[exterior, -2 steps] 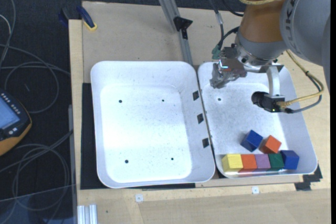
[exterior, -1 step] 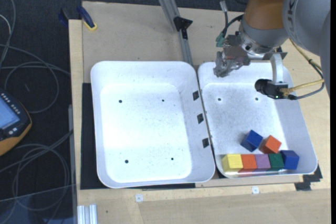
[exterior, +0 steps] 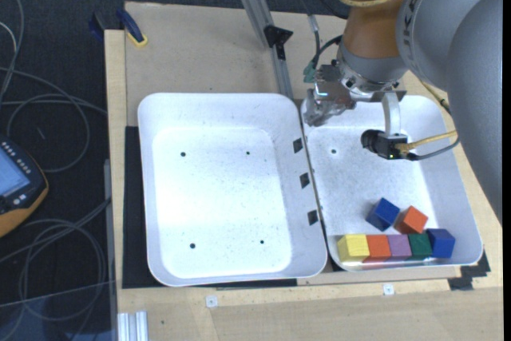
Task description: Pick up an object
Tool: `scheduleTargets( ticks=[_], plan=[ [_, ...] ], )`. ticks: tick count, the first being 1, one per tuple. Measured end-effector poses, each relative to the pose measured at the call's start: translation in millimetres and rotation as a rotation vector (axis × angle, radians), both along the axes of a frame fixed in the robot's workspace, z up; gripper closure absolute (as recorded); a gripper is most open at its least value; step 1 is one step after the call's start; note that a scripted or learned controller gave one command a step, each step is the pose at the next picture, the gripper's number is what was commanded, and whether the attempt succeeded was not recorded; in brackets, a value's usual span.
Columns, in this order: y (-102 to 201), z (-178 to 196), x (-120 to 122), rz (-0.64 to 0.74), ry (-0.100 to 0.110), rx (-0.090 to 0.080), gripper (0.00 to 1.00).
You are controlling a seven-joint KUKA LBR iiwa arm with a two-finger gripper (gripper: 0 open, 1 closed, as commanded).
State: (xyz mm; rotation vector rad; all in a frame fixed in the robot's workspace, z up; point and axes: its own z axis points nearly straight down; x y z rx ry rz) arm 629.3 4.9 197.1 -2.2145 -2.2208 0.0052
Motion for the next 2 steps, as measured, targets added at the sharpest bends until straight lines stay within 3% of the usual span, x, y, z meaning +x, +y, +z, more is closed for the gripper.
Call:
scheduleTargets(
  ticks=[1,2],
  plan=[
    [-93,-4,33,-0.009,-0.009,-0.006,1.0],
    [-185,8,33,-0.009,-0.01,-0.007,1.0]
  ],
)
